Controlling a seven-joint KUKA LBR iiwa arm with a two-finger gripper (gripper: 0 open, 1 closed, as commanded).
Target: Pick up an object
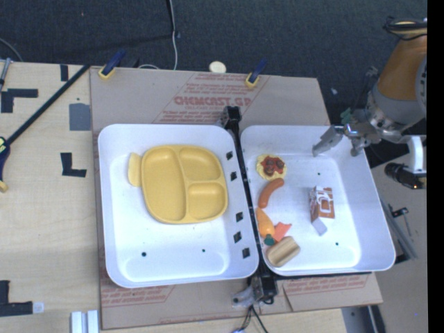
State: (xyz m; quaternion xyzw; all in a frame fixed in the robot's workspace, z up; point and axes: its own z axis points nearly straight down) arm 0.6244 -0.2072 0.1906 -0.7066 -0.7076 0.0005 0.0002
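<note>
Surface: bench carrying a cardboard sheet (208, 99), held at its far edge by two clamps, presumably to keep it from sliding; two shallow white bins sit on it side by side.

Left bin (118, 255): one yellow divided plate (184, 184), lying flat near the bin's centre, with a small pale yellow piece (133, 169) touching its left rim.

Right bin (361, 248): the candidate objects.
- Small round pizza piece (270, 164), near the bin's inner wall.
- Orange sausage (270, 192), just below the pizza, lying at a slant.
- Cluster at the near inner corner: orange wedge (264, 222), a red and green scrap (280, 230), and a bread roll (282, 251), all touching or nearly so, hence likely awkward to single out.
- Red-and-white packet (322, 205), alone in the bin's middle, well apart from the rest; judged the easiest pick.

Gripper (345, 139): over the right bin's far right corner, carrying nothing; whether it stands open or closed cannot be told. The arm (401, 82) reaches in from the right edge.

Task status: nothing lifted yet.
</note>
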